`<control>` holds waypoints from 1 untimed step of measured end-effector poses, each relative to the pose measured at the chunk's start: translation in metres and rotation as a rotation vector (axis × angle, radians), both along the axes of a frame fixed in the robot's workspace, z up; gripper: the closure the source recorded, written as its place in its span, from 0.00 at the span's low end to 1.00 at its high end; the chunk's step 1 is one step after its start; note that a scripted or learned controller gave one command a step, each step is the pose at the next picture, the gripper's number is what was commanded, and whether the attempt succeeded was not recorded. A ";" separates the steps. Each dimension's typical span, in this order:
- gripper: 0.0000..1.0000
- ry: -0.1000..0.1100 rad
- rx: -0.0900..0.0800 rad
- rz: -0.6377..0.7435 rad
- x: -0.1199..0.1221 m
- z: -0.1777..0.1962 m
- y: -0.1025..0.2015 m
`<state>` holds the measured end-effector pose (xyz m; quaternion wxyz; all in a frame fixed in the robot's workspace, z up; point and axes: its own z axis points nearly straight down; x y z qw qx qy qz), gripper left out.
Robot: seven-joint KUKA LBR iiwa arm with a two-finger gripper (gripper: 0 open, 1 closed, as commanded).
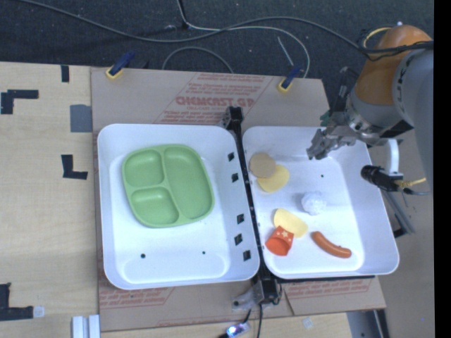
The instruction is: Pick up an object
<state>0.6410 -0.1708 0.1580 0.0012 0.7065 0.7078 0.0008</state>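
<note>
Camera view: jaws [318, 148] hang over right bin [352, 189] near its far edge; open or shut can't be told. Sausage [331, 244] lies toward near-right corner, red cup [279, 241] w/ yellow piece [289, 222] beside. Cardboard [211, 101] under bins reads "CHEMCAST GP".

Left bin [113, 259]: one divided plate [168, 185], in the far half. Right bin [352, 182], touching the left along the middle: round cookie [263, 165] at the far left, overlapping a chip [275, 179] just nearer; ball [314, 203] mid-bin; second chip [289, 222] nearer, touching a fries carton [279, 241] at the near left; sausage [331, 245] to its right. My gripper [317, 148] hangs over this bin's far edge.
</note>
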 end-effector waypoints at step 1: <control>1.00 -0.001 0.000 0.001 0.005 0.045 0.005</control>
